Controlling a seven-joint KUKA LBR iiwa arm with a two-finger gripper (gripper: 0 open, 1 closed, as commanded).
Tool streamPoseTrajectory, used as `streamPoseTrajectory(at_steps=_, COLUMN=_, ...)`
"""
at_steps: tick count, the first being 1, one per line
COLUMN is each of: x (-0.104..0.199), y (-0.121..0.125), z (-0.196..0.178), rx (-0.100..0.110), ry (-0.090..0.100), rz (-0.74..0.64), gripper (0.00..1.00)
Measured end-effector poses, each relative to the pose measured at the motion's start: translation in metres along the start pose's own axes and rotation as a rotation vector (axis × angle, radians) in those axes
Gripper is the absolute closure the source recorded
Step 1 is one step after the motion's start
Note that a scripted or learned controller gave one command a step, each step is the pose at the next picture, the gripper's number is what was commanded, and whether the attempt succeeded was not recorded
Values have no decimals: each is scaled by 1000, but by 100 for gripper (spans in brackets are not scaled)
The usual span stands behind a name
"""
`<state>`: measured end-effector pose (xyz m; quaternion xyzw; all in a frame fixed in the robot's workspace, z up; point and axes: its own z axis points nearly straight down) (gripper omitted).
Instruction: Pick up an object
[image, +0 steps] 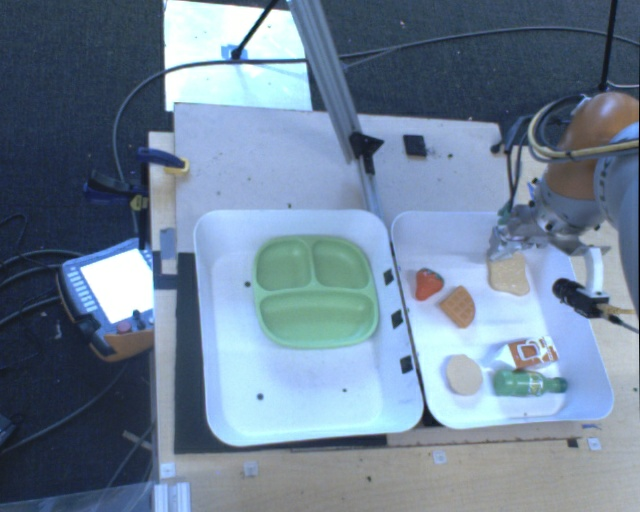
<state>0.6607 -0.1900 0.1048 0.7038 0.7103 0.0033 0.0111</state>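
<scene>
Gripper (510, 240) hung low over the far part of the right bin (590, 400), its tip just above the pale bread slice (510, 275); whether the fingers were open or closed could not be told. Nearer the middle of that bin lay a red strawberry (428, 284) and an orange wedge (459, 306), with a round cracker (464, 375), a green bottle (527, 383) and a small carton (532, 352) toward the front. The left bin (230, 400) held a green divided plate (315, 291).

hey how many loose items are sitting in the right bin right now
6. A strawberry and an orange wedge near the left wall, a tan slice under the gripper, a round disc, a green bottle, a small carton. The arm may hide others.
</scene>
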Motion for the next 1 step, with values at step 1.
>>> streamPoseTrajectory(at_steps=1, x=-8, y=7, z=-50, rx=13, ry=9, rz=4, gripper=100)
